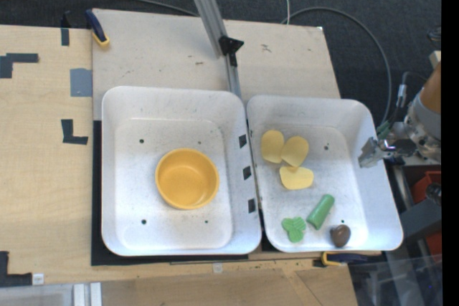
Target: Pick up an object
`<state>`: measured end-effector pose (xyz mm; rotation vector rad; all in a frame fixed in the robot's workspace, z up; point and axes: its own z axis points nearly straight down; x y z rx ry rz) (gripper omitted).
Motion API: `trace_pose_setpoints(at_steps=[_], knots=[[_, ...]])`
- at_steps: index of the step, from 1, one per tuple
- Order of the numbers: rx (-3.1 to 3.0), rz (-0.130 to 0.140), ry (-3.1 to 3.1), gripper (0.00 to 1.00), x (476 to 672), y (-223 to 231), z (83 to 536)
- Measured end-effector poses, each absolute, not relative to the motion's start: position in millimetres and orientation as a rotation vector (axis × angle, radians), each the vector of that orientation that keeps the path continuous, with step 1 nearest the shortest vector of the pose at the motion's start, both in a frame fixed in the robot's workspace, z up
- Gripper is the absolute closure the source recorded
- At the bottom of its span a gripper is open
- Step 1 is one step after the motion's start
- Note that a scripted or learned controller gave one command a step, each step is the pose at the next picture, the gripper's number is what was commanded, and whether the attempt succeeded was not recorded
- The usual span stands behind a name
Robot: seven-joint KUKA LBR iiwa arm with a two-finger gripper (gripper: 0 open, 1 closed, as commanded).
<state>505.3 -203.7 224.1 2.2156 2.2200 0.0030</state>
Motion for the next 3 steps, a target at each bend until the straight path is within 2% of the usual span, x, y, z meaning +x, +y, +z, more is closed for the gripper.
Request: trace_pose_setpoints(at_steps=[1, 3], knots=[[2.218, 0.001, 2.222, 1.00, 506.1, -203.4, 252.2], [2.215, 0.001, 2.231, 1.00, 535.2, -89.2, 259.6]])
